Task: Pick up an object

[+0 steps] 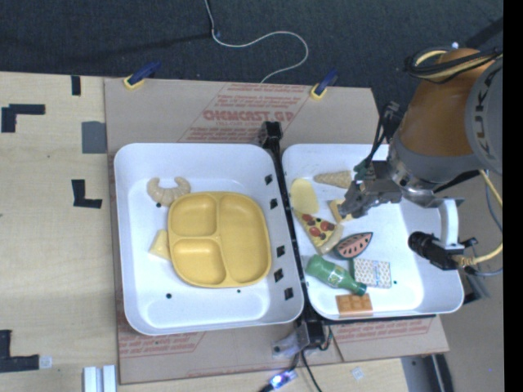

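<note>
A pale wooden bench (49, 243) with black angular marks carries a brown cardboard sheet (245, 113) printed in red and pinned at its far edge by two blue-and-yellow clamps (142, 73); beyond it lies dark carpet crossed by a thin white cable (261, 39). On the cardboard sit two shallow white plastic bins side by side, joined by a black clip strip. The grey arm with its orange band (445, 113) reaches into the right-hand bin (425, 292), and its dark two-finger gripper (355, 202) hangs low over that bin's middle; whether its tips are parted or closed, and whether anything sits between them, cannot be told from this slant. Just beyond the gripper lies a beige ribbed toy cone (332, 178). To its left sit a pale yellow rounded toy piece (303, 193) and, nearer the camera, a toy pizza slice with red dots (320, 230). In front of the gripper a toy watermelon wedge (354, 245) lies red face up, then a green plastic bottle on its side (333, 273), a small pale speckled square (373, 273) touching it, and an orange waffle-like block (354, 303) at the near wall. Far left of the gripper, the left-hand bin (139, 300) holds a yellow divided plastic plate (219, 238), a tan curved toy croissant (168, 189) touching its far rim, and a yellow wedge (158, 243) partly hidden under its left edge.
</note>
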Tool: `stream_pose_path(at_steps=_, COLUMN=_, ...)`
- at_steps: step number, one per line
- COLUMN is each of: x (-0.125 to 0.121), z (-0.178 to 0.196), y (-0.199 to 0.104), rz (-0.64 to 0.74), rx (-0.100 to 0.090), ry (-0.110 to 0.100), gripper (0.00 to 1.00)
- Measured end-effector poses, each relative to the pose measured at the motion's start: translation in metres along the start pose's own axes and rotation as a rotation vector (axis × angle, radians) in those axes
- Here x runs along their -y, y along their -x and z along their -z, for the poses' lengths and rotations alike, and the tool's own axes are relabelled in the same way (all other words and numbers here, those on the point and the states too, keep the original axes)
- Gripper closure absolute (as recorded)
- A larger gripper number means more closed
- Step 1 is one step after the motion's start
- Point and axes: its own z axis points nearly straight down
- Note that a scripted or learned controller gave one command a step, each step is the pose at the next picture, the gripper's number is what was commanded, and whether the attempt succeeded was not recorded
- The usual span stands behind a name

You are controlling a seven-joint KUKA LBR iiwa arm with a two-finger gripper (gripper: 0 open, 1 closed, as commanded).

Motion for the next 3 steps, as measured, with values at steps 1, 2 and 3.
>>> stream_pose_path(at_steps=1, x=0.002, z=-0.009, y=-0.001, rz=-0.003, rx=0.002, ry=0.001, gripper=1.0)
stream_pose_path(at_steps=2, x=0.011, z=-0.019, y=-0.003, rz=-0.003, rx=0.002, ry=0.0, gripper=1.0)
stream_pose_path(at_steps=3, x=0.01, z=0.002, y=-0.003, rz=-0.001, rx=0.001, ry=0.004, gripper=1.0)
